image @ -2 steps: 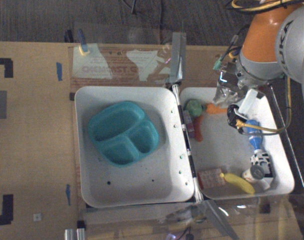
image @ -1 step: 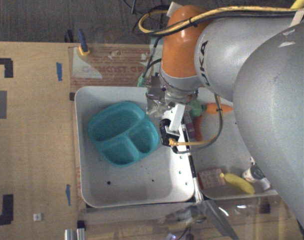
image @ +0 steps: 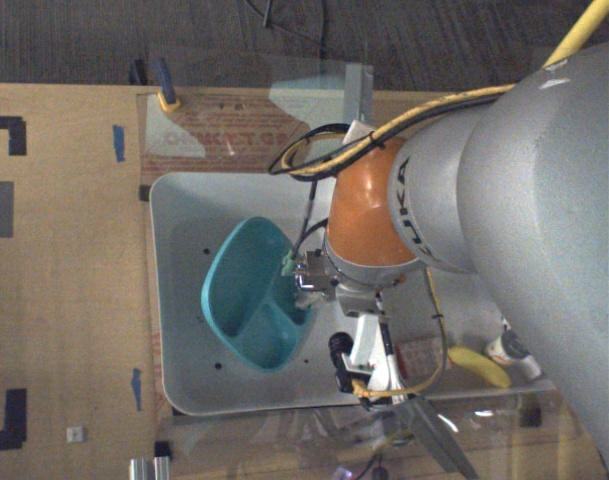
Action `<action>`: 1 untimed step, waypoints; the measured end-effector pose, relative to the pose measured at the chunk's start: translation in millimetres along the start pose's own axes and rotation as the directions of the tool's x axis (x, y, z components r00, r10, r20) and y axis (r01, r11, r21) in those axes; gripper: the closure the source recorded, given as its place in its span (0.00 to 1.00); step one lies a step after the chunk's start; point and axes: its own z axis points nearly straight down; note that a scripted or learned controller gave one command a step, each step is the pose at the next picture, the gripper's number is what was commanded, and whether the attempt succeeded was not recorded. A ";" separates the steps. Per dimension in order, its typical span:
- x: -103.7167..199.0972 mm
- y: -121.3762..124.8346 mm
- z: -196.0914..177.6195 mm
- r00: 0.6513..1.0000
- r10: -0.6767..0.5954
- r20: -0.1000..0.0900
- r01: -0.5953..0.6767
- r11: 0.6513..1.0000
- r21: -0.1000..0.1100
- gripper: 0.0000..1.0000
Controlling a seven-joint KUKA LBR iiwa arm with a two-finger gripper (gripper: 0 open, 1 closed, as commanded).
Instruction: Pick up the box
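The end effector (image: 306, 276) sits just below the centre of the frame, under the arm's orange band (image: 369, 213), at the right-hand rim of a teal divided dish (image: 246, 293). Its metal parts are pressed close against the dish's edge. The wrist above hides so much of it that I cannot tell whether it is open or closed, and nothing can be seen held in it.

The box (image: 420, 354), a small flat thing with a reddish pattern on its face, lies to the lower right of the end effector and apart from it. A black and white fitting on the arm (image: 359, 360) stands between the two. The box is partly covered by a thin yellow cable (image: 442, 343), and its print is too small to read. Just to its right lies a banana (image: 480, 367), and beyond that a white bottle (image: 509, 349).

The dish rests in the left white bin (image: 169, 268), on the tan worktop (image: 64, 268).

On the grey arm, beside the orange band, the letters "KUKA" (image: 404, 206) run sideways. A reddish panel (image: 219, 138) above the bin bears faint lettering that I cannot make out.
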 end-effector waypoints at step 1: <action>99.5 65.9 9.7 0.998 -0.066 0.011 0.066 0.998 -0.012 1.00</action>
